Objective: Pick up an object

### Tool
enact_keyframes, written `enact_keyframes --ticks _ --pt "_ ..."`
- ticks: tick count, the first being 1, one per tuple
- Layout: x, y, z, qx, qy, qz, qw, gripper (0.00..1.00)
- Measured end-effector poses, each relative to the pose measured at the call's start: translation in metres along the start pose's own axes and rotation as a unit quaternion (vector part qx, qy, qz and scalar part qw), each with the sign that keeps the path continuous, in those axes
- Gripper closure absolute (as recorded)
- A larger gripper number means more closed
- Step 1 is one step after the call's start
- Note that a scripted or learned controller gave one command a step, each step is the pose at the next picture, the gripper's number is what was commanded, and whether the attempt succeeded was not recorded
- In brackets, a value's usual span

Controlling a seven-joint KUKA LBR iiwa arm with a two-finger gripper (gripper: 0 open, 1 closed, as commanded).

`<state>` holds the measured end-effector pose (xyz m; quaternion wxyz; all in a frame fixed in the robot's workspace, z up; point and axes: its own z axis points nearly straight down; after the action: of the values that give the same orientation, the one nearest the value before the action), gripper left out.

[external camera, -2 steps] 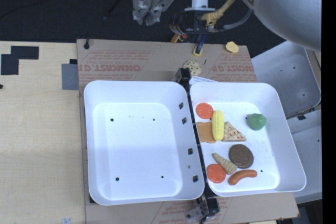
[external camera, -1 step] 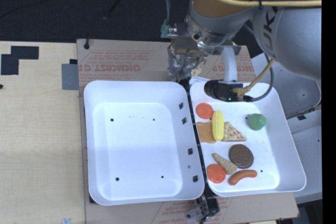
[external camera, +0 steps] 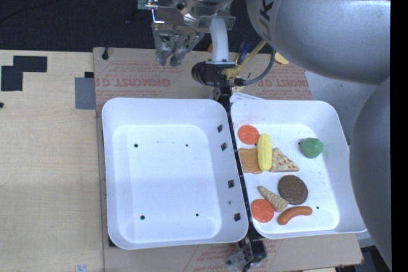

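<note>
My gripper (external camera: pixel 171 55) hangs high over the bench, beyond the far edge of the left bin (external camera: pixel 115 137), with nothing seen between its fingers. The right bin (external camera: pixel 331 118) holds the toy food: a red round piece (external camera: pixel 248 134), a yellow corn cob (external camera: pixel 264 151), a tan slice (external camera: pixel 249 161), a wedge (external camera: pixel 283 162), a green round piece (external camera: pixel 312 147), a brown cookie (external camera: pixel 292 189), a cone (external camera: pixel 273 198), another red round piece (external camera: pixel 262 210) and a sausage (external camera: pixel 294 214).
The grey arm (external camera: pixel 319 3) fills the upper right and overhangs the right bin's far side. A black clamp strip (external camera: pixel 231 156) runs between the two bins. Cardboard (external camera: pixel 140 76) lies under the bins, on a light wooden bench (external camera: pixel 44 156).
</note>
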<state>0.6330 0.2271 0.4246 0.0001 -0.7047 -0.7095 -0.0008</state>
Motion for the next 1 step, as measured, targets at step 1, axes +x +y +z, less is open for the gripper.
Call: enact_keyframes --ticks 1 --pt "0.0177 -0.0184 -0.1207 -0.003 0.001 0.001 1.0 1.0"
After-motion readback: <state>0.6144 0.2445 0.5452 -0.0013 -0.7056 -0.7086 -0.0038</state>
